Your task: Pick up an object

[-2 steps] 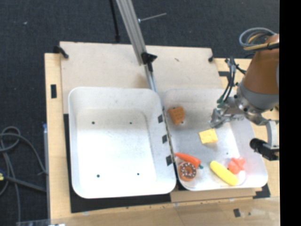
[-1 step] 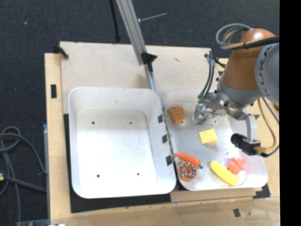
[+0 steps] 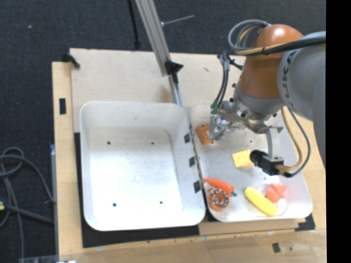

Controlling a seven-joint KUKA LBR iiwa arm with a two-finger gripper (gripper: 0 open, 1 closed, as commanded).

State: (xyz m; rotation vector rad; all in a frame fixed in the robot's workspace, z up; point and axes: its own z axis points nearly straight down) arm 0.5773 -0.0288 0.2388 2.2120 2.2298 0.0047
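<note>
My gripper (image 3: pixel 215 130) hangs over the far left part of the right bin (image 3: pixel 299 193), right beside a small orange-brown block (image 3: pixel 203 135) that lies against the bin's left wall. The block sits just left of the fingertips, not clearly between them. A yellow wedge (image 3: pixel 242 159) lies in the bin's middle. Along the near side lie a carrot (image 3: pixel 218 184), a round brown disc (image 3: pixel 219 200), a yellow banana (image 3: pixel 260 201) and a pink-red piece (image 3: pixel 276 192).
The left bin (image 3: pixel 90 147) stands beside the right one, sharing a raised divider. A slanted metal pole (image 3: pixel 156 34) rises behind the bins. Grey cables loop above the orange wrist band (image 3: pixel 269 64).
</note>
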